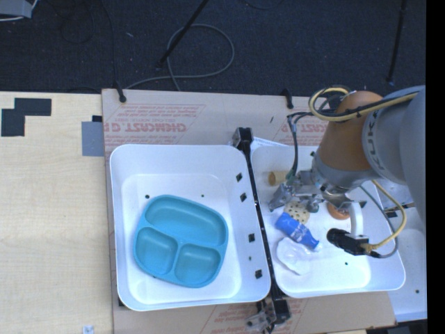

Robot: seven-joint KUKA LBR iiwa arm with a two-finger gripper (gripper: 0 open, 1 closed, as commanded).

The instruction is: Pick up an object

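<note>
Gripper (299,197) hangs low over the middle of the right bin (389,273); whether it is spread or closed I cannot tell, and nothing shows clamped in it. Nearest the camera lies a white crumpled piece (295,257), with a blue bottle (297,230) touching its far edge. Just beyond, directly under the gripper, sits a perforated tan piece (298,211). Farther back, a small tan cylinder (276,177) lies alone. The left bin (125,179) holds a blue divided plate (181,239).

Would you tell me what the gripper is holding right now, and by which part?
That cannot be told: the gripper is in the right bin, close to a blue object.
</note>
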